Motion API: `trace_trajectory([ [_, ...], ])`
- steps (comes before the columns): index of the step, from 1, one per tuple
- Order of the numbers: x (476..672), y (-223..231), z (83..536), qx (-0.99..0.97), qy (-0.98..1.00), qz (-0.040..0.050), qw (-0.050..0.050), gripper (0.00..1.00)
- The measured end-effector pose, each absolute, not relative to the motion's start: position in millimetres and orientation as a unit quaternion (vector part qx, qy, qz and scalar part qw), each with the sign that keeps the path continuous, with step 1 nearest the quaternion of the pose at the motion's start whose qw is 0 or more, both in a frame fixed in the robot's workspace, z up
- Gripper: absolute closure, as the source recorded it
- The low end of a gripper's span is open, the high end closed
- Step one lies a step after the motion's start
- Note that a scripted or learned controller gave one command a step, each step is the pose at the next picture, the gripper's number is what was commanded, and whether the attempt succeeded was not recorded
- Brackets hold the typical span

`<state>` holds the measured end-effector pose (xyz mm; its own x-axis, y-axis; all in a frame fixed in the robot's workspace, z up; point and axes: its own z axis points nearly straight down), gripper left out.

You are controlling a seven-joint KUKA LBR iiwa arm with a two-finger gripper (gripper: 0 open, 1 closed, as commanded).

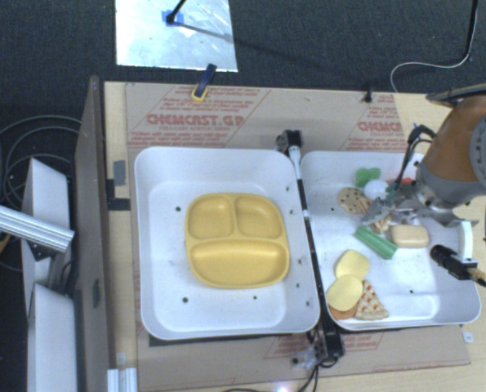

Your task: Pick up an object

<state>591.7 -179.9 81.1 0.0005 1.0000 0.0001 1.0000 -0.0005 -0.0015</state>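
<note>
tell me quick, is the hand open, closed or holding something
hand: cannot be told; it sits low in the right bin among the toy food, beside the green piece.

The two bins (169,211) look like smooth white plastic. The yellow tray (236,239) is smooth, a bit shiny plastic. The board (251,113) under them looks like plain brown cardboard. The floor (38,47) is dark and rough like carpet.

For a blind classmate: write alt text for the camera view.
A grey arm's gripper reaches into the right bin among toy foods: a cookie, a green stick and a pizza slice. The left bin holds a yellow divided plate.
</note>
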Motion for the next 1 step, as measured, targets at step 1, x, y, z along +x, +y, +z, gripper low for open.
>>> trace_trajectory([
  [1,661.6,-159.5,80.8,-0.709,-0.705,0.0133,0.017,0.00],
])
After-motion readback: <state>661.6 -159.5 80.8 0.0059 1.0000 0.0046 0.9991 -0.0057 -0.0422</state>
